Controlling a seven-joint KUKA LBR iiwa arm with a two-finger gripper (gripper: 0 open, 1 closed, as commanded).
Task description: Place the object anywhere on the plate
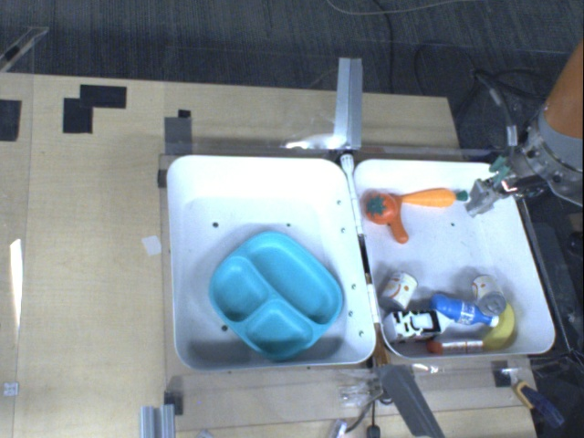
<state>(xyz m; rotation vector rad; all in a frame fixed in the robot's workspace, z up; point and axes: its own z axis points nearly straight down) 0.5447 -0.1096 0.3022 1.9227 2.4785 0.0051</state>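
- Gripper (482, 197) at right bin's (538, 272) far right corner, just beside carrot toy's (427, 199) green tip; can't tell finger state, nothing seen held.
- Blue divided plate (274, 292) sits in left bin (196, 245), nothing on it.
- Step: pre-grasp, I judge.
- Next: close on an object, lift, carry left across divider to plate.

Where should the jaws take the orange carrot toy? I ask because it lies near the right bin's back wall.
Grip the carrot across its thick middle, coming straight down from above. It lies flat with its long axis running left to right, so jaws closing front to back span its narrow width. Its left end lies close to another orange toy, so stay mid-body.
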